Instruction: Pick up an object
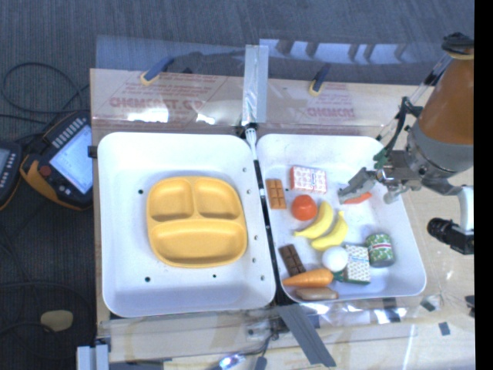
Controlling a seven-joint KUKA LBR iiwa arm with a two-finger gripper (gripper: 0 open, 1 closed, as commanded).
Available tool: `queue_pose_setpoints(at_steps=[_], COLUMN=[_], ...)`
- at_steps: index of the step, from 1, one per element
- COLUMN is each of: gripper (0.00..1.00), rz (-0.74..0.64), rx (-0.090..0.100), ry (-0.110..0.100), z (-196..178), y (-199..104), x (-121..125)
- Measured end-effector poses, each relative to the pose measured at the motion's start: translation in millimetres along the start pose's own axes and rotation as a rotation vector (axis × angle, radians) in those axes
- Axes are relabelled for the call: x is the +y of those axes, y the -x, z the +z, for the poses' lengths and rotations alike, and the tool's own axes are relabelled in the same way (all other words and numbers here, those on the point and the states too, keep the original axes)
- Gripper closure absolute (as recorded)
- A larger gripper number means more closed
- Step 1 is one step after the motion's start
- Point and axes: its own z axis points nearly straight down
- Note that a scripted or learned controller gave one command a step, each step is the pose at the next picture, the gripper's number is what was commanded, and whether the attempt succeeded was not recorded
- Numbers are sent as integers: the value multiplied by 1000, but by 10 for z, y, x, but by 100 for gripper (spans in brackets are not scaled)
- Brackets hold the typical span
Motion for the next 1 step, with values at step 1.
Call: queue_pose_setpoints(at_steps=[1], gripper=[0], rz=[0], rx=[0], ry=[0], z=[0], y=[0], x=[0])
